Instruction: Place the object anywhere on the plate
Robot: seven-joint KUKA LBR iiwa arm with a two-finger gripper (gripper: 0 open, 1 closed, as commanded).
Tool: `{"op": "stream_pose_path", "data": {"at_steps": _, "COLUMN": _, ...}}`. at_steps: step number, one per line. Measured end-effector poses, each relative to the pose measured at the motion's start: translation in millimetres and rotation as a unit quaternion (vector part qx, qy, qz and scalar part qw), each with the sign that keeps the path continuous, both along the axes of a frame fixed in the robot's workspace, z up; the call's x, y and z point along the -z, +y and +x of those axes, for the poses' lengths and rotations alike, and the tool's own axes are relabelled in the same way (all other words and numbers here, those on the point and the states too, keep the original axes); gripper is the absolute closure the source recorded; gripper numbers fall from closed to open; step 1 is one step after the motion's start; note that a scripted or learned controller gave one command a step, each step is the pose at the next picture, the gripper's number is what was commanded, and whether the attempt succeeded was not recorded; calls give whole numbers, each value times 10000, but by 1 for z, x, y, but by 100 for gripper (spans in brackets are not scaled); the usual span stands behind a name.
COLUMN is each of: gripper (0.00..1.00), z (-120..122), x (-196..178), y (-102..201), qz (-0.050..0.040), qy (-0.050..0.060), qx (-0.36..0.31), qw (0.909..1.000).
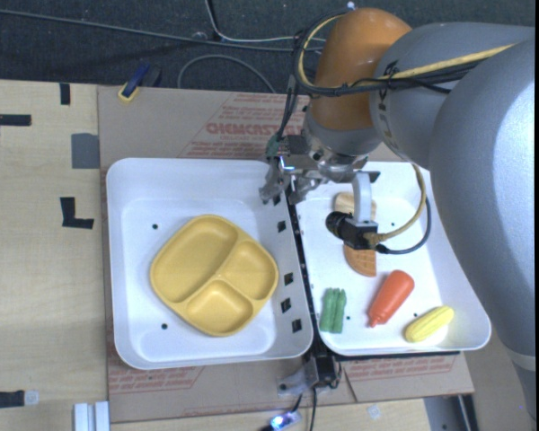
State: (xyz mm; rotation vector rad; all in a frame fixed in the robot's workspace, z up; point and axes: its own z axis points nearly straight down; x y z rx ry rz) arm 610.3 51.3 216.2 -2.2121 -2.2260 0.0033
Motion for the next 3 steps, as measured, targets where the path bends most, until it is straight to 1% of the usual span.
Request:
{"op": "stream_pose_path", "data": {"at_steps": 1, "gripper": 100, "z": -13, "x": 8, "y": 53, "qz": -2, "qy": -2, "qx": 0, "qw": 10000}}
{"op": "stream_pose_path", "data": {"at_steps": 2, "gripper": 100, "z": -23, "x": 1, "y": 96, "qz": 1, "qy": -11, "qx": -1, "qw": 10000}}
{"op": "stream_pose_path", "data": {"at_steps": 3, "gripper": 0, "z": -23, "x": 1, "y": 93, "qz": -8, "qy": -10, "qx": 16, "qw": 10000}}
